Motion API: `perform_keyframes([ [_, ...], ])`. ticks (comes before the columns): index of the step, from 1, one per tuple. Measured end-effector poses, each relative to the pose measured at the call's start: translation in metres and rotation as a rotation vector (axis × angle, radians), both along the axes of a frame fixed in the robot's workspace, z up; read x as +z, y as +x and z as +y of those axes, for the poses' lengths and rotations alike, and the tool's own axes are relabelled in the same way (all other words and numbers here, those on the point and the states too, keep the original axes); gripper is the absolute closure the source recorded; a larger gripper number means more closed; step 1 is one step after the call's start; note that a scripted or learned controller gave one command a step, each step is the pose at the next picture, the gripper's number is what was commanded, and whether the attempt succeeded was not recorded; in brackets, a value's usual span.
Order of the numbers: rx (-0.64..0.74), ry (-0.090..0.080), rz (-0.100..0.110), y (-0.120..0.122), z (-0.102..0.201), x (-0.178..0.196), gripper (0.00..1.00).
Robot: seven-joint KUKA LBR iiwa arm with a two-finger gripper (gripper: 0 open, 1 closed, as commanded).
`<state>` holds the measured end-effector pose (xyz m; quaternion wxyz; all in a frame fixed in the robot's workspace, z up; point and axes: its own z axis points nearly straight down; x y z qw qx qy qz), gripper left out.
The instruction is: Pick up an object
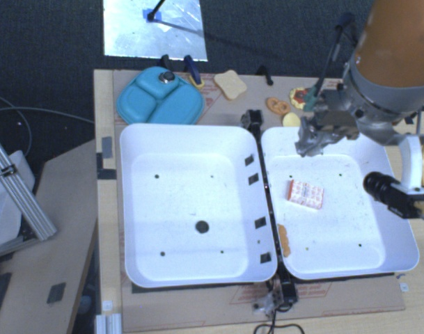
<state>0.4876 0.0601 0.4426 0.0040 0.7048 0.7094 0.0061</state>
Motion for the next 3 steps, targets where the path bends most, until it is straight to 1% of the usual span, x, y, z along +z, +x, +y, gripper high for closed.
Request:
perform_keyframes([
  [1,-0.009,-0.004,0.012,-0.001,-0.045,-0.022,1.0],
  [2,0.009,0.0,0.014,-0.002,0.066,-0.039,1.0],
  [3,-0.015,-0.005,0.015,-0.001,-0.03,-0.079,1.0],
])
